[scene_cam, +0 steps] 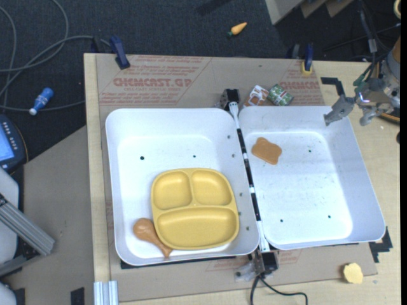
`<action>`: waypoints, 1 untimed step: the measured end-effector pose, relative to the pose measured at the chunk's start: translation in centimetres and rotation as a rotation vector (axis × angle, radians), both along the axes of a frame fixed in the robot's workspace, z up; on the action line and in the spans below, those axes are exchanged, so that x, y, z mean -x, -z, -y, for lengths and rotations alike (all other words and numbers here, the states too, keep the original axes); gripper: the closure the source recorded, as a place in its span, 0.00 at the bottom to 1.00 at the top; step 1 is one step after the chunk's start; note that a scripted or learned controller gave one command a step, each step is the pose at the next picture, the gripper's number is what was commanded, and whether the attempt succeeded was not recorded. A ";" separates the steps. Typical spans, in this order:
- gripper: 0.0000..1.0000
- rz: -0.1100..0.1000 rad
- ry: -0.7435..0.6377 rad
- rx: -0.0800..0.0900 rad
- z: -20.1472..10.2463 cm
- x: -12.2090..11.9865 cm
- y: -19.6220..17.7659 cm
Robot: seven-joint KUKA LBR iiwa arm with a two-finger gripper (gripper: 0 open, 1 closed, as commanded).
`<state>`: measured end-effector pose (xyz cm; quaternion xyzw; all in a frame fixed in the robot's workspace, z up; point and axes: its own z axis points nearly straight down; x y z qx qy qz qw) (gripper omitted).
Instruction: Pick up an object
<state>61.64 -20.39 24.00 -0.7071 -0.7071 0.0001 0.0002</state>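
With the hinge [247,170] between the bins as landmark: left of it lie a drumstick [150,233] and a yellow tray [193,207], touching. Just right of it, a brown toast [266,150] lies alone. Far right, past the bin corner, hangs the end effector [348,108], fingers spread wide, holding nothing. No pick is made yet; approach, grasp and lift all remain.

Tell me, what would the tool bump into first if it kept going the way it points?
The tool hangs over the far right corner of the right bin, pointing down and leftward. It would probably meet that bin's bare white floor first. The toast piece lies farther left, likely off its line, though depth is hard to judge.
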 end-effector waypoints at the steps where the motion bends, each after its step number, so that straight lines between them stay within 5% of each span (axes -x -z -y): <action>1: 0.00 -0.008 0.000 -0.004 -4.0 3.5 16.3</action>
